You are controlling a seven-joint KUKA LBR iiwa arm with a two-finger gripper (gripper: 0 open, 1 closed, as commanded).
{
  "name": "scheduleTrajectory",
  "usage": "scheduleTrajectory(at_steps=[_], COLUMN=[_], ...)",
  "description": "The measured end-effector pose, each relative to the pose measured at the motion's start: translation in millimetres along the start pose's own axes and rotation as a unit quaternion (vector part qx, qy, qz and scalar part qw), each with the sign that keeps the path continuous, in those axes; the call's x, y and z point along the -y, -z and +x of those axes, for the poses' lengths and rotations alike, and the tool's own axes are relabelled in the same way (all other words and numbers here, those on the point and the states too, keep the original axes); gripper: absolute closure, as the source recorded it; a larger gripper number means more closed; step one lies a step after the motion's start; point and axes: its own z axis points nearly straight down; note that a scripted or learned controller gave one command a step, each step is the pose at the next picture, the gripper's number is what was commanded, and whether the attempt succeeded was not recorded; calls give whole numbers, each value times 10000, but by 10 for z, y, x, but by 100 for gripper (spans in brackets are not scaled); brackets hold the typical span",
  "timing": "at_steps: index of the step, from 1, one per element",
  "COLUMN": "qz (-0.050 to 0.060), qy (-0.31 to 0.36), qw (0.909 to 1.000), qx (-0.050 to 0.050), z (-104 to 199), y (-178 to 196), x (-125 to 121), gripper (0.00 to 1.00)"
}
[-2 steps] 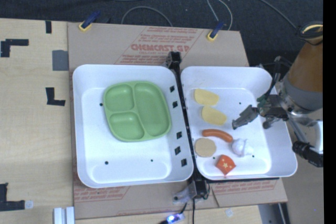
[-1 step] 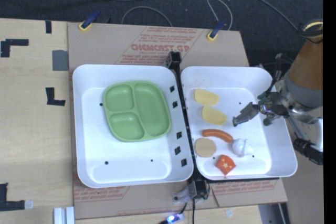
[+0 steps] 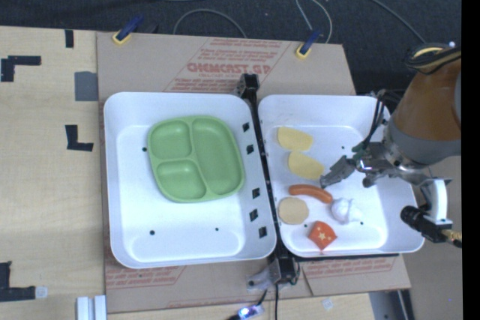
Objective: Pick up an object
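Five small food pieces lay clustered in the shallow white right bin | gripper hovered beside red sausage, holding nothing, spread unclear.

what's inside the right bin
The right bin holds two yellow pieces, a red sausage, a tan round piece, a white object and a red piece. The arm covers its right edge.
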Motion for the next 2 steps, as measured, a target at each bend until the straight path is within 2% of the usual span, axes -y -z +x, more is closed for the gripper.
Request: scheduleTrajectory(at_steps=[1, 2], qz=[8, -39], qy=[0, -7], qw=[10000, 10000], qx=[-6, 4], z=[107, 108], y=[-547, -1040], x=[49, 37], gripper=[0, 0])
